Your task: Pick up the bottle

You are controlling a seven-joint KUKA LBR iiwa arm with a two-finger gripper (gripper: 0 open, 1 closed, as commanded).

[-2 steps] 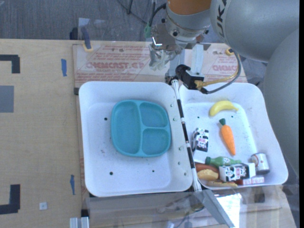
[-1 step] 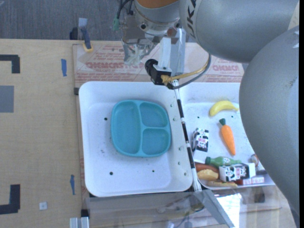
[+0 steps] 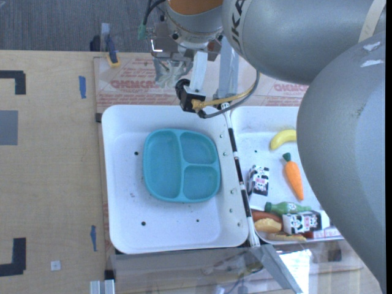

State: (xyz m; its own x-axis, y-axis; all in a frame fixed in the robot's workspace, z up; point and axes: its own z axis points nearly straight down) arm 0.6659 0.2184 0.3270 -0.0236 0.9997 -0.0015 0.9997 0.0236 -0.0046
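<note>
In the right bin, the bottle [image 3: 288, 208] lies well apart from the gripper [image 3: 173, 73].

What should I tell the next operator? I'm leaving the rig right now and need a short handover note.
Gripper: up above the far rim of the left bin, with nothing visibly between its fingers.
Bottle: green, lying on its side in the right bin, near corner, beside a small carton. A banana, a carrot and a small cow-print carton are also in that bin.
A teal divided plate sits in the left bin.
Done: nothing yet; bottle not grasped.
Left: move across to the right bin, descend, grip the bottle and lift.
</note>
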